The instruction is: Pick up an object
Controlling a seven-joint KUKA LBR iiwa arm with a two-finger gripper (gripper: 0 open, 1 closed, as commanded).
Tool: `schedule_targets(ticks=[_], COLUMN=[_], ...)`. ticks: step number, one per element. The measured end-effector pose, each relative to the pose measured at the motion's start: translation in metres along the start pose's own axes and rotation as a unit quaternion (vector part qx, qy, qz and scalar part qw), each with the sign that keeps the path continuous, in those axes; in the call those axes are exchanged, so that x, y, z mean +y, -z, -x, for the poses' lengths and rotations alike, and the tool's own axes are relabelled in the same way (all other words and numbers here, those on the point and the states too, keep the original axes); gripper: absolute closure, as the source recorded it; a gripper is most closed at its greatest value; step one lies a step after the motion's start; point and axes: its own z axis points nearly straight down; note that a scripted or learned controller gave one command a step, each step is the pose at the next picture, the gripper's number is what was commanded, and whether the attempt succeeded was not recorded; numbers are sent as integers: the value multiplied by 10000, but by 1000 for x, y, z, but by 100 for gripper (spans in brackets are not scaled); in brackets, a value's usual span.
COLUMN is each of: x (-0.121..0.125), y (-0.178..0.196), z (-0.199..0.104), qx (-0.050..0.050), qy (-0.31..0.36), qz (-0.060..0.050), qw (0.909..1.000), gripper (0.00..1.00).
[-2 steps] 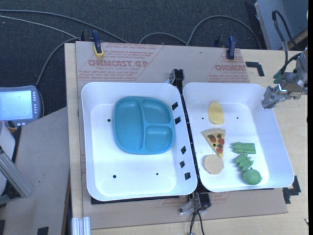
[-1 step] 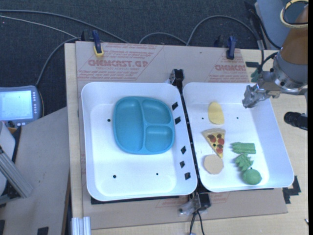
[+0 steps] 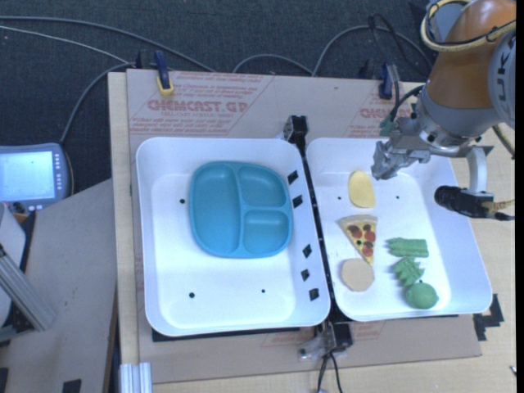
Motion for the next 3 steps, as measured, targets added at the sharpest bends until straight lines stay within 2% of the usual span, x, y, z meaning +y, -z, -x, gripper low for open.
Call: schedule_targets(ticks=[2,3], x=[12,32], y=[-15,-6], z=[-97,-153], qx=[-5,-5], qy=[-3,-4], qz=[4,28], qw=[10000,10000], gripper=[100,100])
